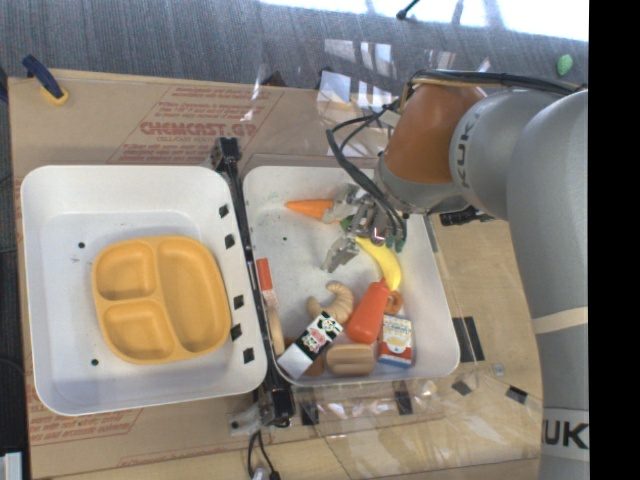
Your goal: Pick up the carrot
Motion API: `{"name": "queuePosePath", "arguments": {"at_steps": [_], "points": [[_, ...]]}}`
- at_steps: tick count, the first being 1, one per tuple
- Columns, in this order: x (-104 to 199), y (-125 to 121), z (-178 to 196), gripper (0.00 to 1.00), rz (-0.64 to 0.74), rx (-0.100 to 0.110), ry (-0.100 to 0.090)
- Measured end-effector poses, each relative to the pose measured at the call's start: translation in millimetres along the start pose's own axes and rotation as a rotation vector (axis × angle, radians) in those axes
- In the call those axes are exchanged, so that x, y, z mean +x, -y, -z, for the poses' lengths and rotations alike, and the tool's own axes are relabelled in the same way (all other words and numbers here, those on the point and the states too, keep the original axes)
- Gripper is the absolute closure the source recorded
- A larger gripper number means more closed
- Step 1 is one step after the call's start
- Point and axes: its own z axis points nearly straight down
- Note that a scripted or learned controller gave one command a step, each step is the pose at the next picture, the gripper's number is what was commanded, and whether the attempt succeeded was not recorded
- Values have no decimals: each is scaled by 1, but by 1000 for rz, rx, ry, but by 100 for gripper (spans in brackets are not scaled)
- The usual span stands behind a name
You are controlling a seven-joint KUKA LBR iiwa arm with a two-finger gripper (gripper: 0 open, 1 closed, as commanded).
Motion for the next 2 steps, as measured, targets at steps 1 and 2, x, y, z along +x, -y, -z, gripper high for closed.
{"name": "queuePosePath", "arguments": {"at_steps": [1,2], "points": [[-16,-3,-2,0,-49,5,-40],[-7,-23,-2,0,-317,15,-34]]}}
